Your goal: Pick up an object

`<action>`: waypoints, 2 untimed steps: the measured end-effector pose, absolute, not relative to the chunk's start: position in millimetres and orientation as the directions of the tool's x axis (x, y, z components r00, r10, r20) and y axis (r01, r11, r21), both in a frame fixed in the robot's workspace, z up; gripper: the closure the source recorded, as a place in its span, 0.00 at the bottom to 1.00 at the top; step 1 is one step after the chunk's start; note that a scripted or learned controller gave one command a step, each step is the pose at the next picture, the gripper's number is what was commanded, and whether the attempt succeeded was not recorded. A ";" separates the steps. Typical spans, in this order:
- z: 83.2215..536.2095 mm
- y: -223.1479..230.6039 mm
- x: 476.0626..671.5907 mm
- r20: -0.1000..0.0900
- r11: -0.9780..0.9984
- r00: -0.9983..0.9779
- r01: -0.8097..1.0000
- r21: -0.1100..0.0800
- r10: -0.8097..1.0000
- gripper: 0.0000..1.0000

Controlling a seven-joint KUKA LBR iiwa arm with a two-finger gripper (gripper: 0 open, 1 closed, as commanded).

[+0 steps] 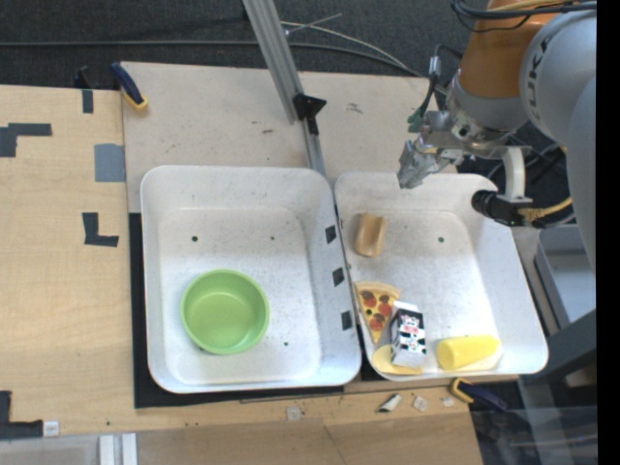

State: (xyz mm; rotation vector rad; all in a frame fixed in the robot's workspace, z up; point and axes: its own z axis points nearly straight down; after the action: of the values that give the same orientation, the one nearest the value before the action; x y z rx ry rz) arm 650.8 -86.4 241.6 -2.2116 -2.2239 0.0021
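My gripper [413,174] hangs over the far edge of the right bin [504,260], with nothing visible between its fingers. Below and left of it, a tan bread roll [369,233] lies near the bin's left wall. At the bin's near end a pizza slice toy [375,305] sits next to a small black-and-white carton [409,334], and a yellow block [468,352] lies to the right of them. A green bowl [226,310] rests in the left bin [165,260].
A slanted metal pole [281,56] rises behind the bins, with a black clamp at its base. Blue-and-yellow clamps sit at the bench's far left corner [129,85] and by the near edge [472,391]. A black cable fitting [499,206] juts over the right bin's far right corner.
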 end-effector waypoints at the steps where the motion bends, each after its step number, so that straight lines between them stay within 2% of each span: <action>1: 248.1 -29.2 643.2 0.003 0.007 -0.007 1.000 -0.005 1.000 1.00; 2: 245.8 16.4 632.6 0.001 0.005 -0.005 1.000 -0.008 1.000 1.00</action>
State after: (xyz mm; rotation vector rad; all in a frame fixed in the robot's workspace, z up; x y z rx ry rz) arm 632.6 16.4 245.8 -2.2106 -2.2227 0.0078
